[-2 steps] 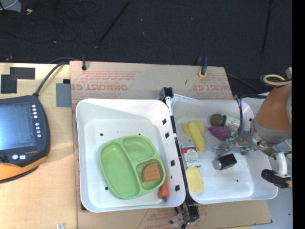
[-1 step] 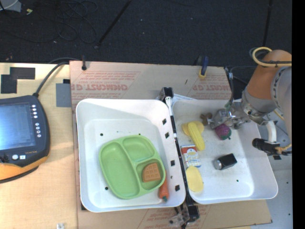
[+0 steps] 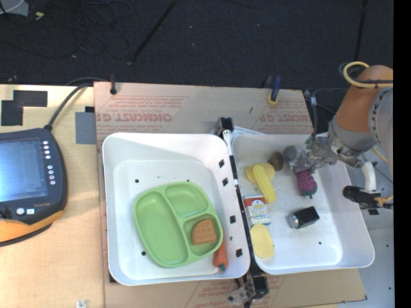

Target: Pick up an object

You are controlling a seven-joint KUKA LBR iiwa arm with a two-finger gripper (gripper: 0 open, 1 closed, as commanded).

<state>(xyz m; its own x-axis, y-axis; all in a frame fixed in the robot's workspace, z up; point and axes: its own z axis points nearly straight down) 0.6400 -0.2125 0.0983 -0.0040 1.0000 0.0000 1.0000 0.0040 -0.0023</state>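
Nearest the lens an orange carrot-shaped toy (image 3: 220, 259) sits untouched, while the pincer (image 3: 307, 164), spread not discernible, is poised at the purple round toy (image 3: 307, 182) in the right white bin (image 3: 350, 252); a glancing miss is risked.

My arm (image 3: 359, 108) shows grey and orange; bins (image 3: 122, 172) white, tray (image 3: 157, 226) green, corn (image 3: 263, 179) yellow, grapes (image 3: 307, 182) purple.
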